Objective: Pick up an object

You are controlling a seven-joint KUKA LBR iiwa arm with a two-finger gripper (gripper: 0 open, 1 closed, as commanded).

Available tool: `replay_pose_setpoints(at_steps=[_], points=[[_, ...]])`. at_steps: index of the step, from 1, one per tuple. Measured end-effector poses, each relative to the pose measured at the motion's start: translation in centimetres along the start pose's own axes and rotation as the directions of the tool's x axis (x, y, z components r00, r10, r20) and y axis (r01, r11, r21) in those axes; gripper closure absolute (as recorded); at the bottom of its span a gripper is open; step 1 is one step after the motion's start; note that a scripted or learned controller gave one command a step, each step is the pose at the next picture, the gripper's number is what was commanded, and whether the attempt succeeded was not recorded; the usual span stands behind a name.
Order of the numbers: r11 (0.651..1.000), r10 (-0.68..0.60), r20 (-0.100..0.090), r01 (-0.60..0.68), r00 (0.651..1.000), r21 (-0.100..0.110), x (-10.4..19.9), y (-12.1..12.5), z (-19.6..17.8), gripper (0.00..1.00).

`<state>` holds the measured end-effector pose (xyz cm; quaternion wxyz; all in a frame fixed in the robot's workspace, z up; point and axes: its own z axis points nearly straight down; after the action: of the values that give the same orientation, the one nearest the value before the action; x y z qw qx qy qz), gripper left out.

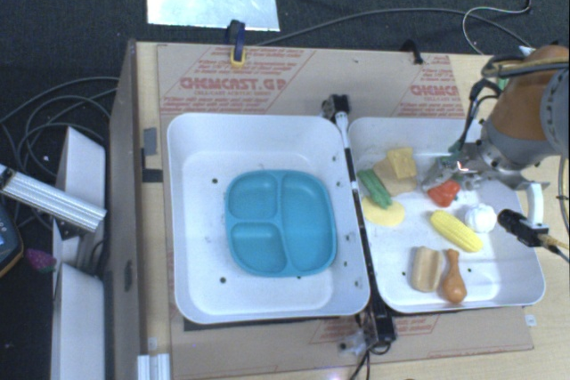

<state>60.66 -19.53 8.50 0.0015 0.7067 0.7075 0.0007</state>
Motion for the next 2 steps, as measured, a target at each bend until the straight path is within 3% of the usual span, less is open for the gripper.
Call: replay_pose_setpoints(at_steps=[1,2], points=[[1.000,-0.001,0.000,0.001,1.000,-0.003,0.0,0.1,-1.1,1.00],[1.000,0.000,0.000,0.000,1.000,0.000,0.2,-3.7,-6.8,1.00]])
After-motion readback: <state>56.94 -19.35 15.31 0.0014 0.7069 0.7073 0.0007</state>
